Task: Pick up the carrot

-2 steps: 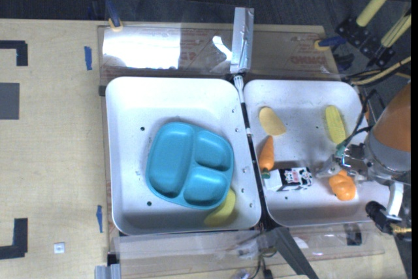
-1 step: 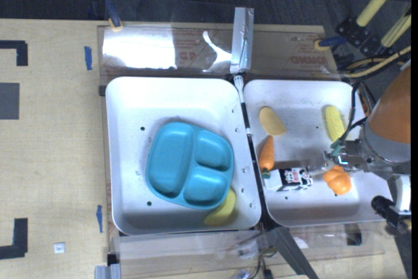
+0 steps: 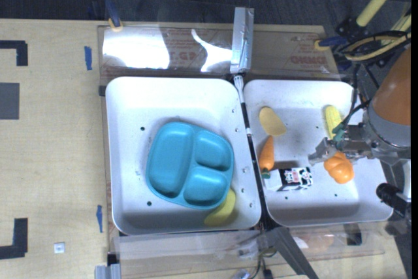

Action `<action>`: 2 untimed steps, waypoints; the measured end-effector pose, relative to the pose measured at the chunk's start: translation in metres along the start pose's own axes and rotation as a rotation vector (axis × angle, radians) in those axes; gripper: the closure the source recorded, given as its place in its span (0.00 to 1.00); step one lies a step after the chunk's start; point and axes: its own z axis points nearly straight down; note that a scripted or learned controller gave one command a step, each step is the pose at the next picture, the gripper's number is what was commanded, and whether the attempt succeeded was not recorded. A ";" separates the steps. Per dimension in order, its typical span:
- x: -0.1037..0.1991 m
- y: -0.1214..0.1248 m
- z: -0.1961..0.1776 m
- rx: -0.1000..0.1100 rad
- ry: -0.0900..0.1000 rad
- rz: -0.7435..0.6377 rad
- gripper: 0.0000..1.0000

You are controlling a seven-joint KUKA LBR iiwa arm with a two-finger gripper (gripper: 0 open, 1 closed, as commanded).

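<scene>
The grey arm with the orange band is reaching into the right-hand shallow white plastic bin [image 3: 313, 206] from the right, and its two-finger gripper [image 3: 333, 142] is hanging low over the bin's right half. Whether it is released or clenched cannot be told from this slanted view, and nothing is showing as held.

The task's thing, the small tapered orange carrot [image 3: 266, 153], is lying well to the left of the gripper, close against the bin's left wall and roughly at the gripper's own level across the bin. Just below the gripper, nearly touching it, a rounded orange plastic fruit [image 3: 339, 169] is sitting. A yellow corn cob [image 3: 332, 117] is lying just above the gripper, a pale yellow oval piece [image 3: 272, 121] is resting up and to the left, and a small black-and-white carton [image 3: 295, 178] is lying down and to the left, between gripper and carrot.

The main risk seems to be the wrong target: a descent here would likely be closing on the orange fruit, similar in colour, rather than the carrot. Moving left, the gripper could be nudging the carton. The carrot's closeness to the wall may be leaving little room for one side of the gripper, causing a slip.
</scene>
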 end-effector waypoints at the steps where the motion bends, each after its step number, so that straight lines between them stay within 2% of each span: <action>1: 0.050 -0.004 -0.015 0.003 -0.001 0.172 1.00; 2: 0.065 -0.004 -0.037 0.002 -0.002 0.260 1.00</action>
